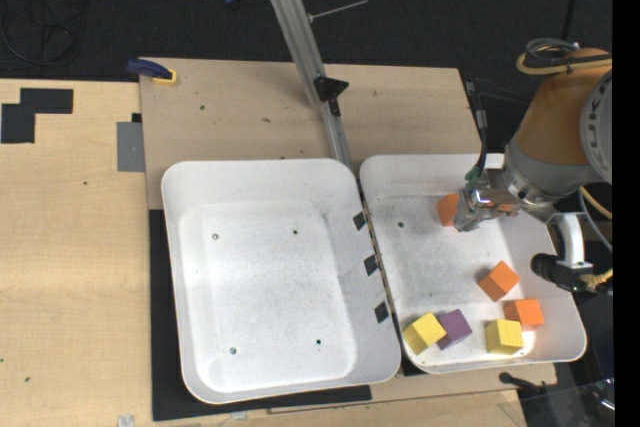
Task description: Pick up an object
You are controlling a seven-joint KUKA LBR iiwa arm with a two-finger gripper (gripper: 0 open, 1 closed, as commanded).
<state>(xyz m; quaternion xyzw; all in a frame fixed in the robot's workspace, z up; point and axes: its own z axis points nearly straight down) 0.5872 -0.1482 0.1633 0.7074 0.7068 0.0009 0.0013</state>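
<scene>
Gripper (474,211) of the grey arm with the orange band (556,130) sits low over the upper part of the right-hand shallow white bin (420,260), and a small orange block (447,208) lies just at its left side, touching or nearly touching the metal fingertips. Whether the block is between the fingers or merely beside them cannot be told, and how far the fingers stand apart cannot be told either, since the wrist body covers them from above. Only the left part of that block shows; its right part is hidden by the gripper, so its long axis and the way it points are hard to make out, though the visible face looks roughly square with its edges near upright in the view. Lower in the same bin lie five more blocks: an orange cube (498,280) turned corner-on, a smaller orange cube (527,313) near the right wall, a yellow cube (504,336) just below it, and a purple cube (454,325) touching a yellow cube (425,331) at the bottom left. The left-hand shallow white bin (200,185) lies alongside, joined by black clips (370,264).
</scene>
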